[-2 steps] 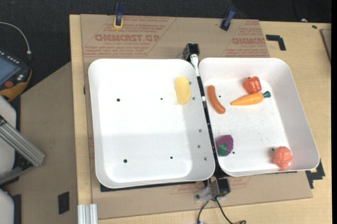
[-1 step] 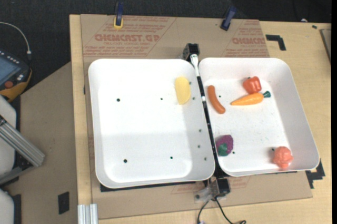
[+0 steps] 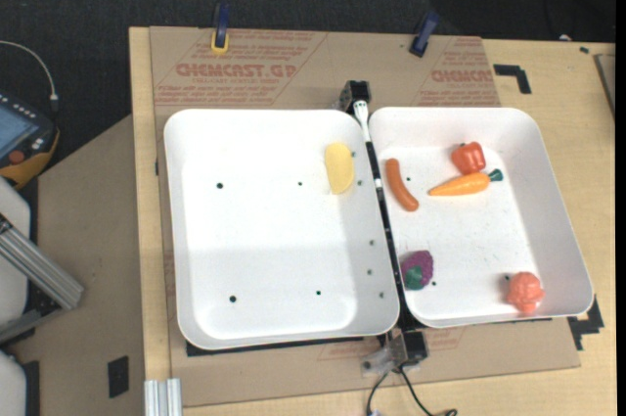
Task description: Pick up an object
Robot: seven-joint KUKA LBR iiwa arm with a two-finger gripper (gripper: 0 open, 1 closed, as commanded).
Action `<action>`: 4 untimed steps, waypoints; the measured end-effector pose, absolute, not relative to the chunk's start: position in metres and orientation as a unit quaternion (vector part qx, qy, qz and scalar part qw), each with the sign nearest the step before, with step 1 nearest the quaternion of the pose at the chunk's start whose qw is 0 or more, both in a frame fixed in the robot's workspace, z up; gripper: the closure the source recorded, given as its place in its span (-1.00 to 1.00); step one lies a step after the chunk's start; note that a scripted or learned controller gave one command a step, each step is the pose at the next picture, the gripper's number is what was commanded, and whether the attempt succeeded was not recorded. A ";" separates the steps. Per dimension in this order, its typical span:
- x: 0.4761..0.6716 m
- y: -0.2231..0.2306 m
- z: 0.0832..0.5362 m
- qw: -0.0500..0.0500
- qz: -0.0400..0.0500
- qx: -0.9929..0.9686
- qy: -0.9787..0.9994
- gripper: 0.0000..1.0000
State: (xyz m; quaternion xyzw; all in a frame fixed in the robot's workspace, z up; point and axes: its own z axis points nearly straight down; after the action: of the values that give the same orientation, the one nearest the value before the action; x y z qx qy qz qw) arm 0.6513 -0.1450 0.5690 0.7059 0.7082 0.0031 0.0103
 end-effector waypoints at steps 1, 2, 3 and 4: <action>0.652 -0.145 0.580 0.013 0.004 0.706 0.708 1.00; 0.652 -0.145 0.591 0.016 0.005 0.706 0.708 1.00; 0.653 -0.144 0.602 0.019 0.005 0.705 0.709 1.00; 0.653 -0.144 0.613 0.021 0.006 0.705 0.709 1.00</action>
State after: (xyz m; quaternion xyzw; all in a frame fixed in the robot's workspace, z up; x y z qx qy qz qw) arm 0.6531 -0.1440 0.6132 0.7052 0.7087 0.0063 0.0214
